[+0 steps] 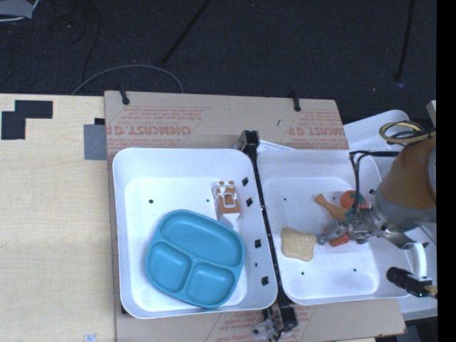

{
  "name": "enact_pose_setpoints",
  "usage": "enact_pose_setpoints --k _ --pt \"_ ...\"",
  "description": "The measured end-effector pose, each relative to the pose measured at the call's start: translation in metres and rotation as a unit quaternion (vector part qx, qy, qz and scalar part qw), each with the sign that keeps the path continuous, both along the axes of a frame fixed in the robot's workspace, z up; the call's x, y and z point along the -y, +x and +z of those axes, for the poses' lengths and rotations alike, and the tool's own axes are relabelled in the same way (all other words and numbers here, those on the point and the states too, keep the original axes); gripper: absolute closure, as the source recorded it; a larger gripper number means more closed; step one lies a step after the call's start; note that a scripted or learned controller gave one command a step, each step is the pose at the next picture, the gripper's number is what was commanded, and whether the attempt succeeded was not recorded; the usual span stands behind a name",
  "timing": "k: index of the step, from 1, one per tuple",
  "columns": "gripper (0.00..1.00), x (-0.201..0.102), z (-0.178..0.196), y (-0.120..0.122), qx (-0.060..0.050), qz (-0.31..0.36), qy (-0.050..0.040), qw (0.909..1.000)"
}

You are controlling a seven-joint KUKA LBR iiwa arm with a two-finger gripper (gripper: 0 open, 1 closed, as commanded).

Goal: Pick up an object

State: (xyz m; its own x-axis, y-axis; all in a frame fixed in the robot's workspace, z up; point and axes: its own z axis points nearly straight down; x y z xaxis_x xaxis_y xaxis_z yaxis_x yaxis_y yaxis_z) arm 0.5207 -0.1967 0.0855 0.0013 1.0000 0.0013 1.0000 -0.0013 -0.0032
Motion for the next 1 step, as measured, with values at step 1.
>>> enact_pose_setpoints --k 1 --pt "1.0 0.0013 0.013 0.0005 0.001 -0.001 -0.0001 1.0"
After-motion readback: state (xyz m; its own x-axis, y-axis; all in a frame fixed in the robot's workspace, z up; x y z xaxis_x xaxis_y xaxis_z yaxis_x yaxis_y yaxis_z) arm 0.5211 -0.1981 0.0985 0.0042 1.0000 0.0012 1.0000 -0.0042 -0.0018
